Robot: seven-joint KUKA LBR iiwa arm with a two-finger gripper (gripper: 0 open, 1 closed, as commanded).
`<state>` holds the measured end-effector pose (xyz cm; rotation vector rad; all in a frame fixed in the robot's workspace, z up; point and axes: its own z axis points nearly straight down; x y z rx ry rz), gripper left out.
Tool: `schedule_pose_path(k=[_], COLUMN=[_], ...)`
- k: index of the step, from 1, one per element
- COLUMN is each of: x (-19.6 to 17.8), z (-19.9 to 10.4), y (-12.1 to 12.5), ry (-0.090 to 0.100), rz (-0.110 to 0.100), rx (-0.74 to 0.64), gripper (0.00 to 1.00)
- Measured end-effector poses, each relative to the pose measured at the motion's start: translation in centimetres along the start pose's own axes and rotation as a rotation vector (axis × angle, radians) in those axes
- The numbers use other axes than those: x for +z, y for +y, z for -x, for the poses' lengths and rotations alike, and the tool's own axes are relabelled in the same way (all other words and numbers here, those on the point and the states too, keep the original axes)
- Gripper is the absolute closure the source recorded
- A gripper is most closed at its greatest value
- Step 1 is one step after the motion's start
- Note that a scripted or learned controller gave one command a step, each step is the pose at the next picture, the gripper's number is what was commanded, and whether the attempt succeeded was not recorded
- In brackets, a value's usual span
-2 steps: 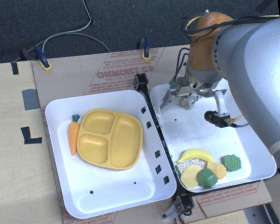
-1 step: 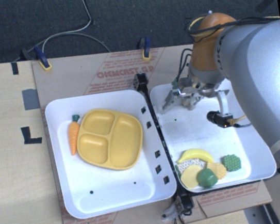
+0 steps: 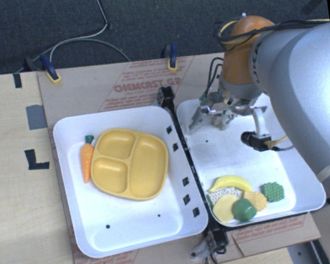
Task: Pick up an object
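Hanging over the upper part of the right bin (image 3: 286, 205), the claw (image 3: 211, 115) points toward the divider between the two bins, with the grey arm (image 3: 306, 89) and its orange band (image 3: 242, 49) reaching in behind it. Its two metal fingers look spread a little apart, and nothing sits between them; whether the tips touch the white bin floor cannot be told from this angle. The toys lie well apart from the claw, clustered in the lower part of the same bin. A yellow banana (image 3: 229, 182) lies with its long axis running roughly left to right, arching upward in the middle, its ends pointing down toward the pile. Just beneath it, touching, is a pale yellow rounded piece (image 3: 222, 209), and a dark green round fruit (image 3: 244, 210) rests against that. A small orange-yellow bumpy piece (image 3: 258, 200) sits beside the green fruit, and a green knobbly piece (image 3: 273, 191) lies just to its right. In the left bin (image 3: 85, 232) a yellow divided plate (image 3: 130, 163) lies tilted diagonally, three compartments up. A toy carrot (image 3: 87, 161) lies just beside its left edge, long axis nearly vertical in view, green top away from the camera and tip toward it. Both bins rest on a cardboard-covered tabletop (image 3: 133, 84).
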<state>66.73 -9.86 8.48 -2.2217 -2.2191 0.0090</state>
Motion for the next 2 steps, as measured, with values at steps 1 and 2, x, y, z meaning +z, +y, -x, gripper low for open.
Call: schedule_pose_path(k=[1,2], x=[0.0,0.0], z=[-0.2,1.1], y=[0.0,0.0], ry=[-0.002,0.003], rz=[0.000,-0.001], rx=[0.000,-0.002], gripper=[0.00,0.00])
